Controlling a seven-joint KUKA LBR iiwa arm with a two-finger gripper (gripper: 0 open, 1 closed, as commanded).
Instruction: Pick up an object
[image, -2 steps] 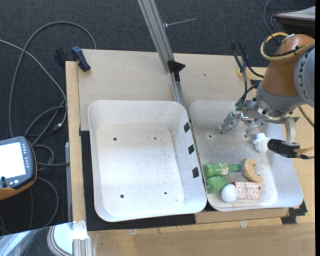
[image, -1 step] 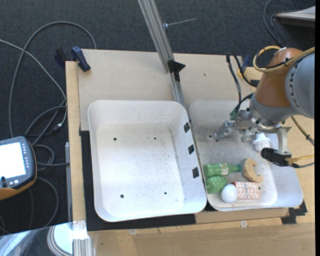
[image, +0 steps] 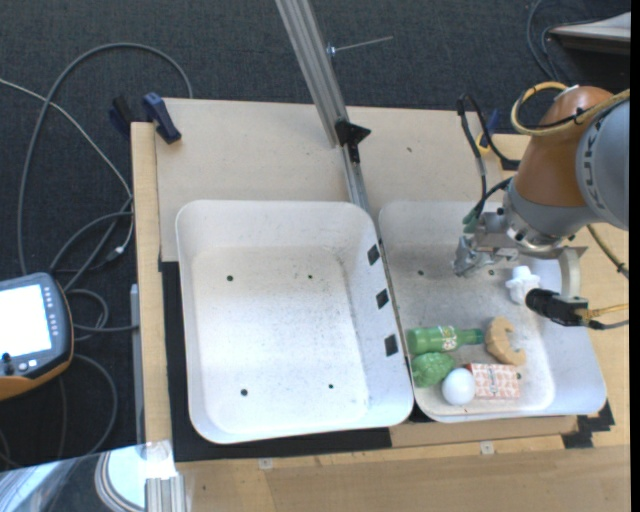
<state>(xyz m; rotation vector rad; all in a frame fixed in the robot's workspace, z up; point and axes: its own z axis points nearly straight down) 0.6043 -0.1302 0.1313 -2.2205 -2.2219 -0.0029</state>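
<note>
The objects that the task could take all lie bunched along the near edge of the right-hand bin (image: 590, 385), the part closest to the camera. Nearest of all are a white ball (image: 458, 387) and, just beside it to the right, a small red-and-white patterned block (image: 496, 381). Touching the ball from behind is a crumpled green item (image: 431, 366), and behind that lies a green bottle-shaped piece (image: 446, 339) with its long axis running left to right across the bin. At the right end of that piece sits a tan, bread-like chunk (image: 505, 340).

Farther back, over the bare middle of the same bin, hangs the gripper (image: 472, 255), carried by the grey arm with its orange band (image: 560, 150) reaching in from the right. Its tip looks empty, with nothing seen between the fingers, and their spread is too small and blurred to judge. A small white part (image: 521, 283) shows just to its right, probably belonging to the wrist.

The relation that matters is plain: the cluster lies toward the camera from the gripper, well apart from it, with the green bottle-shaped piece roughly straight in front. A grasp would likely call for moving nearward and closing across that piece's short width.

The left-hand bin (image: 200, 240) lies beyond reach of this concern.
</note>
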